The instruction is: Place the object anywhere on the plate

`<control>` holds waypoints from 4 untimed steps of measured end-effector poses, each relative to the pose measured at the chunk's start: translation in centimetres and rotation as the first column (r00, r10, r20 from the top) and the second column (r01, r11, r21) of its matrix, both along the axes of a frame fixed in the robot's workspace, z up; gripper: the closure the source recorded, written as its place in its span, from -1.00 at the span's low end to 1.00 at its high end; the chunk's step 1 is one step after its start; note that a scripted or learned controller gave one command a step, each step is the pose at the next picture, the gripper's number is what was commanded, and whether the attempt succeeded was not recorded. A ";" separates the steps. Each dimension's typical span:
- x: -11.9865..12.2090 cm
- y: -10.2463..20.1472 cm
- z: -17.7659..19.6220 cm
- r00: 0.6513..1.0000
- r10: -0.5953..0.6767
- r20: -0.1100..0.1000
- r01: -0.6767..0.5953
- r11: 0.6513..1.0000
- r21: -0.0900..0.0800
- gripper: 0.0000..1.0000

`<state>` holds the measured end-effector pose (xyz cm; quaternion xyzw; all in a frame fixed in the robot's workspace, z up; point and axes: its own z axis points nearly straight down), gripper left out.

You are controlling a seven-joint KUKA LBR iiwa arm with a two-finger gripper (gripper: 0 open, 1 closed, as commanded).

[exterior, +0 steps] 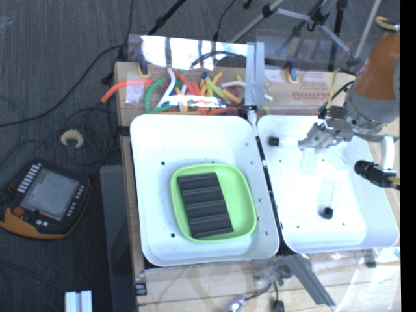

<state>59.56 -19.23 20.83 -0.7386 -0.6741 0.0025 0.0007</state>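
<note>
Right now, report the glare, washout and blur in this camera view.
Camera view: the right bin is overexposed, so the clear object with a dark cap nearly vanishes against it; glare streaks the reflective panel behind the bins; the gripper looks slightly soft; the green plate reads clearly.

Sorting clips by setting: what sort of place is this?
Likely a robotics lab: a teach pendant lies on grey carpet, cables trail around a bench with two white bins, and tripod legs stand behind.

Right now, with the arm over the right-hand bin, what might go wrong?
1. The clear vial with a dark cap in the right bin is see-through on white, so the pincer may miss it.
2. The vial lies well short of the green plate in the left bin, and it could drop when carried over the divide.
</note>
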 end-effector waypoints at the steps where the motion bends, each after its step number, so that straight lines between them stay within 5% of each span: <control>1: 0.0 0.0 0.0 1.000 0.000 0.000 0.000 1.000 0.000 -1.00; 3: 7.5 -2.5 18.3 0.984 -0.180 0.001 0.180 0.984 -0.002 -1.00; 4: 4.3 -2.0 22.3 0.936 -0.351 0.001 0.351 0.936 -0.002 -1.00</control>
